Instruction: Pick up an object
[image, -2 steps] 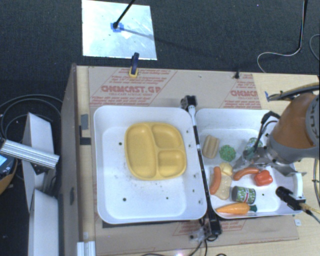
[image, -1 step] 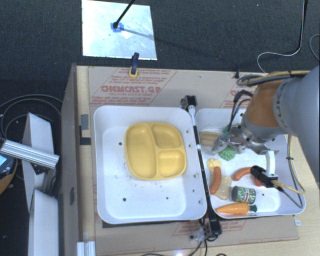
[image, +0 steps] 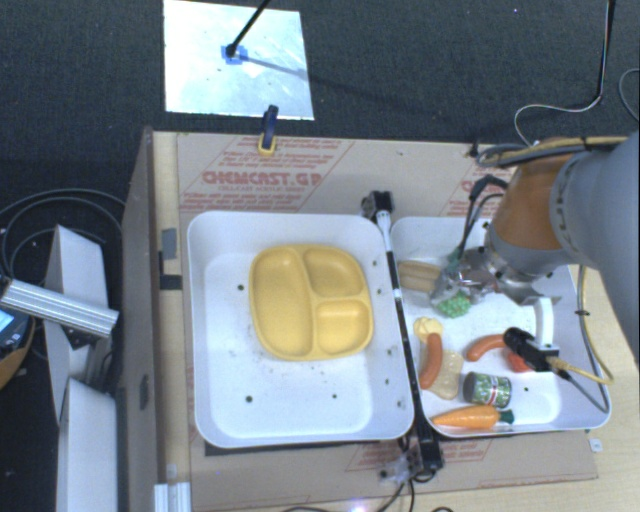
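Where the gripper (image: 462, 282) dips into the right bin (image: 575, 420) over a green toy (image: 453, 305), its fingers' spread cannot be told.

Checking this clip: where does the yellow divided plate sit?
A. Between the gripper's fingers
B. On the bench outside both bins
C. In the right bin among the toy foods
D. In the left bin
D: the yellow divided plate lies flat inside the left bin, while the carrot and the other toy foods lie in the right bin, where the gripper is.
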